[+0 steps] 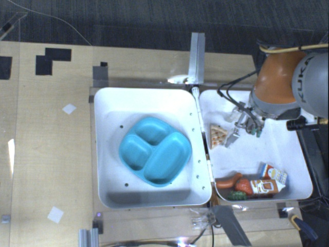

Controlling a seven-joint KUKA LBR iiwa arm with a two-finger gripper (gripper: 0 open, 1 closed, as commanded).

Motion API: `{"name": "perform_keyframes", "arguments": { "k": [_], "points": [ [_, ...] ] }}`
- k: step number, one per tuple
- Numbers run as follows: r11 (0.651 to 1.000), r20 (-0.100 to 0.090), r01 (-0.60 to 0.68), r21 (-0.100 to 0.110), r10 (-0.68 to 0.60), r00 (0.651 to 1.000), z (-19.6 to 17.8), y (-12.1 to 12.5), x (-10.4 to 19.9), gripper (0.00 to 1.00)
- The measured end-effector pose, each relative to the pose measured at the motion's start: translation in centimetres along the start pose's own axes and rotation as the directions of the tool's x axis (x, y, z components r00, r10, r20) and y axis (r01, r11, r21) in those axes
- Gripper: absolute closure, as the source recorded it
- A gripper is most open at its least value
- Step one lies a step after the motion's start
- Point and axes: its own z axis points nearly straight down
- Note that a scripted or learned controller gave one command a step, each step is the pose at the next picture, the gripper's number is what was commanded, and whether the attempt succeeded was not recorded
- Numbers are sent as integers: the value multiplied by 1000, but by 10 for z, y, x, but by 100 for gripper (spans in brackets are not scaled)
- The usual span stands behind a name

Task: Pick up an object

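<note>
Pincer (237,133) over right bin (288,153), grip unclear, pizza slice (218,136) just left.

Right bin (288,153) has plenty of bare white floor through the middle and along its right side, so that's the easy way in. The clutter hugs the edges: a pizza slice (218,135) against the left wall, and a hot dog (227,181), a strawberry (244,187) and a small carton (267,181) bunched along the near wall. Left bin (105,138) is mostly taken up by a blue divided plate (155,151) (just a thin strip of floor around it).
</note>
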Motion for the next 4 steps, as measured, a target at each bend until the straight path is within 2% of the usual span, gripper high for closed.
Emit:
{"name": "perform_keyframes", "arguments": {
  "k": [1, 2, 3, 4],
  "points": [
    [952, -15, -307, 13, 307, 952, 0, 27, -36, 0],
    [953, 7, -302, 0, 302, 953, -14, 30, -41, 100],
    [912, 1, -409, 0, 409, 912, 0, 35, -20, 100],
    [919, 0, -394, 0, 394, 919, -1, 22, -12, 100]
  ]
}}
